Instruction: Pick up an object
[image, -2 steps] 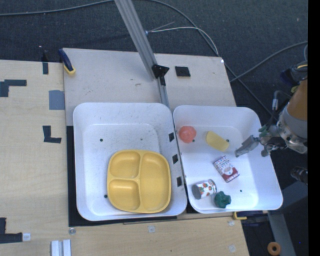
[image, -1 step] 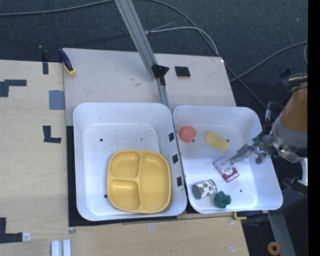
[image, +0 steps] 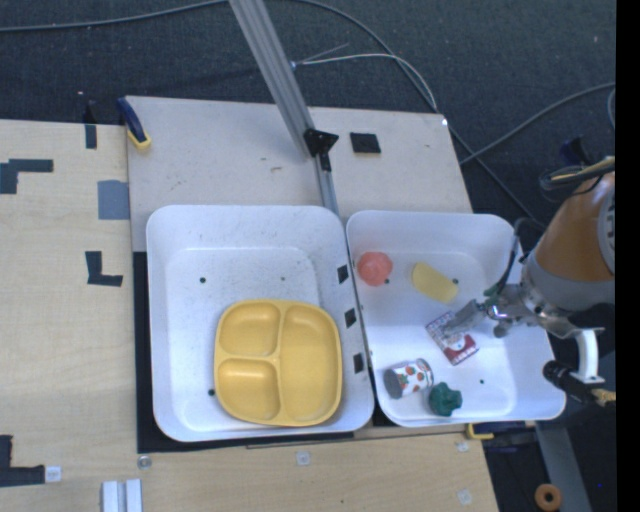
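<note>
Tool (image: 458, 322) low in the right bin (image: 497, 236), just above a red-and-white packet (image: 455, 343) mid-bin; finger state impossible to tell. Nearby: pink ball (image: 375, 268), yellow piece (image: 435, 282), printed cup (image: 408, 379), green lump (image: 445, 400) by the near rim. Yellow tray (image: 279, 362) in the left bin (image: 180, 235).

Two shallow white bins side by side on the bench. Left bin (image: 180, 300) has a yellow divided plate (image: 279, 362) w/ four compartments, sitting toward its near right corner. Right bin (image: 490, 235) next to it, rims touching. A grey metal pole (image: 280, 80) slants across the beige board (image: 230, 150) behind the bins. Yellow-blue clamp (image: 133, 124) at the board's far left corner — black square (image: 365, 143) near the pole's base. Cables (image: 400, 65) trail over dark carpet.
</note>
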